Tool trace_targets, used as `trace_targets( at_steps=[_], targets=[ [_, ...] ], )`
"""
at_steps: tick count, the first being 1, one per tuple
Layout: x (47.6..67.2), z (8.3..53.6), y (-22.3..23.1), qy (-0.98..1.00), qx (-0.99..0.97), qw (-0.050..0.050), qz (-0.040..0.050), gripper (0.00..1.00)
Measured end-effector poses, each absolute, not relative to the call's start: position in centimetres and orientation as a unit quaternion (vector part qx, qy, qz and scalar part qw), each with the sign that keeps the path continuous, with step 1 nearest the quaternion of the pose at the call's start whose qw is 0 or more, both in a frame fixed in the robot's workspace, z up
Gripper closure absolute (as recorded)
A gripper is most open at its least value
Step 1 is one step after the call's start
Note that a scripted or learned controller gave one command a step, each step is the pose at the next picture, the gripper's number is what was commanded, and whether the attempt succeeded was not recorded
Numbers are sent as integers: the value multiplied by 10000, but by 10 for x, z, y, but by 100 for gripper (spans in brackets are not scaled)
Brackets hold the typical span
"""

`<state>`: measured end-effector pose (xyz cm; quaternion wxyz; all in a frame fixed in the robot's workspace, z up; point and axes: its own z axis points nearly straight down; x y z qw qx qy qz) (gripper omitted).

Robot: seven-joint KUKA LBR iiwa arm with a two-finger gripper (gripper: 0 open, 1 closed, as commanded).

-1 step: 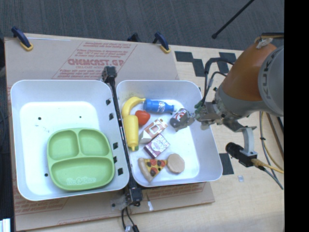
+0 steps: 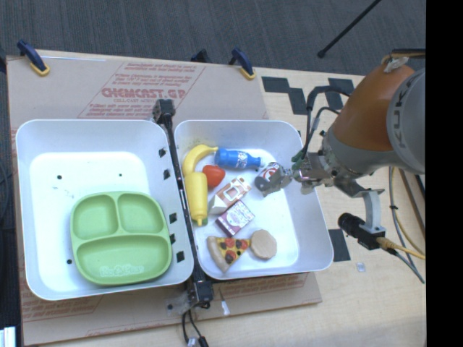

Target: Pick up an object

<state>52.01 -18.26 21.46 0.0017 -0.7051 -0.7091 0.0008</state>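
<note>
**Hand low in the right bin beside a small can**

The arm (image 2: 376, 121) reaches in from the right, and its hand (image 2: 278, 181) sits low over the right bin (image 2: 307, 226), near the bin's right wall. A small red and white can (image 2: 268, 172) lies right at the fingertips; I cannot tell whether the fingers are spread or closed, nor whether the can is between them.

The rest of the right bin's load lies to the left of the hand: a blue bottle (image 2: 237, 158) near the far wall, a banana (image 2: 194, 157) beside it, a yellow bottle (image 2: 197, 197) lying along the divider, a red piece (image 2: 213, 176) between them, two small cartons (image 2: 233, 207) in the middle, a pizza slice (image 2: 228, 250) and a round cookie (image 2: 263, 244) near the front wall.

The left bin (image 2: 29, 194) holds a green divided plate (image 2: 120, 238). Both bins rest on a cardboard sheet (image 2: 137, 89) clamped to the counter (image 2: 289, 85).
</note>
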Motion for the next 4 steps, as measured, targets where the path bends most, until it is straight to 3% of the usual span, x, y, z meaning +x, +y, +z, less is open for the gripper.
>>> trace_targets(
  at_steps=[1, 2, 3, 4],
  targets=[
    [630, 101, -209, -7091, -7051, -5, -5, 0],
    [629, 110, -208, -7106, -7036, 13, 3, 100],
    [587, 177, -209, -7086, -7056, 12, 2, 100],
    [587, 176, -209, -7086, -7056, 18, 5, 0]
  ],
)
